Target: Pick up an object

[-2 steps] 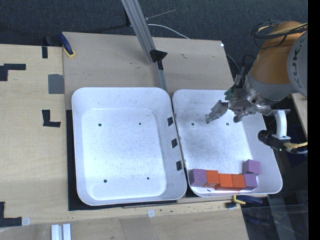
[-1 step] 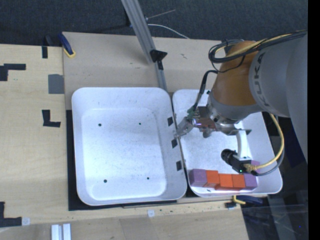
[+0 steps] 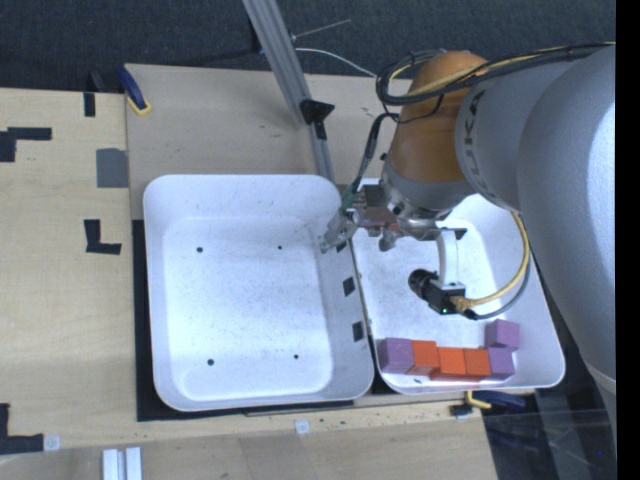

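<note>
Two white bins [image 3: 165, 268] side by side, wooden bench [image 3: 60, 298] (taped), dark floor [image 3: 120, 13]

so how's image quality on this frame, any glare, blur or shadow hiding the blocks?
Camera view: the right bin is blown out to near-flat white, so its rim barely reads; the purple and orange blocks stay distinguishable though soft-edged; the arm is large, close and blurry, covering much of that bin; the left bin is evenly lit, with dark specks visible; the whole frame is low-resolution.
</note>
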Tool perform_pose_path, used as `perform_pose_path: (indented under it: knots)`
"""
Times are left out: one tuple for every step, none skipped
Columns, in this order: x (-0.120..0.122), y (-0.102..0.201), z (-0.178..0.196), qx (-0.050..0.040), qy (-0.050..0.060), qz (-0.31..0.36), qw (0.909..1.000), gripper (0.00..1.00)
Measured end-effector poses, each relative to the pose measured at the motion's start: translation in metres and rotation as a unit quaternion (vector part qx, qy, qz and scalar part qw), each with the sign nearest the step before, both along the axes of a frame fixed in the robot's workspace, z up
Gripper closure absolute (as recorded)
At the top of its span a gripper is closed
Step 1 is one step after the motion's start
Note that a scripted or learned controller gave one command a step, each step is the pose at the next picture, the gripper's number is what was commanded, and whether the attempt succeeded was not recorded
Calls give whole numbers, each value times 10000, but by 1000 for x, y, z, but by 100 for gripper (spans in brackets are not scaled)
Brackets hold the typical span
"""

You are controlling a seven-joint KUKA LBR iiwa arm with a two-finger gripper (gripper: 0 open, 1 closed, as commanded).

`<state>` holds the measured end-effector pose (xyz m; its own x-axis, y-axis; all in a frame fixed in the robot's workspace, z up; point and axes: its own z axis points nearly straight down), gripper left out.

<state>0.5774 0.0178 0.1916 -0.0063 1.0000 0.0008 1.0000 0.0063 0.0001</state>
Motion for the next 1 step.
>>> perform_pose_path:
  knots:
    - [20, 67, 0, 7, 4, 12, 10000, 0]
